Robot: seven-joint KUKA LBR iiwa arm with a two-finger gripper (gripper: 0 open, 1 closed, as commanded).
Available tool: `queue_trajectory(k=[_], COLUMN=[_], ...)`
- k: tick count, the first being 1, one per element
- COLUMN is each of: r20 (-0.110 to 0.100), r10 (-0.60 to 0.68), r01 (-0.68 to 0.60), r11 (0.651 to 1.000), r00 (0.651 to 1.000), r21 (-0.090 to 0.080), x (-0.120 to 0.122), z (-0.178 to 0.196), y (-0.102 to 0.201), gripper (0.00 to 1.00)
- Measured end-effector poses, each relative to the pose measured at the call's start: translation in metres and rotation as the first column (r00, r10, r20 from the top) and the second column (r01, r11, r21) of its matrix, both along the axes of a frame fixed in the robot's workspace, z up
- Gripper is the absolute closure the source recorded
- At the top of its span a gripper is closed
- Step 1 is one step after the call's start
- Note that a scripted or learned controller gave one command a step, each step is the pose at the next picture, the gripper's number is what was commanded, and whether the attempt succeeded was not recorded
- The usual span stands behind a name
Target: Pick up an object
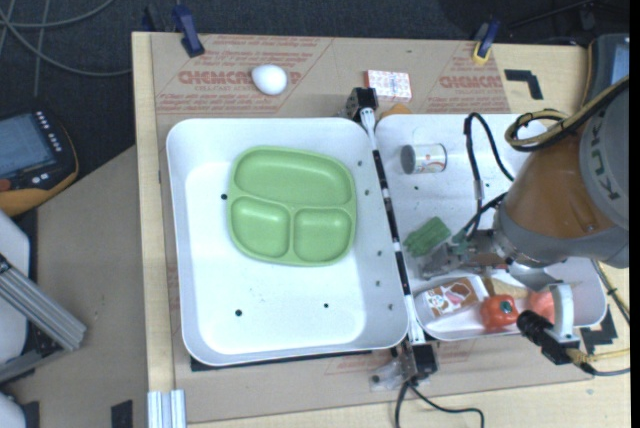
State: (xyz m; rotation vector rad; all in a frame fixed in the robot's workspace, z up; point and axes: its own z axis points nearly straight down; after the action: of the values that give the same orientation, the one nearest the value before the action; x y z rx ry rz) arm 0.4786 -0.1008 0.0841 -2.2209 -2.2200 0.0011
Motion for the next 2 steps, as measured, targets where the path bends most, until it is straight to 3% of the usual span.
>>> queue_trajectory(k=[1,2], r20=[0.002,0.006], r10=[-0.001,0.001], r01=[0.001,-0.001], r11=[1.000,1.000], r00=[1.000,1.000], r21=[-0.002,-0.003], x=[0.053,0.114], z=[0.001,0.076], y=[-0.058,-0.095], gripper=[0.00,0.00])
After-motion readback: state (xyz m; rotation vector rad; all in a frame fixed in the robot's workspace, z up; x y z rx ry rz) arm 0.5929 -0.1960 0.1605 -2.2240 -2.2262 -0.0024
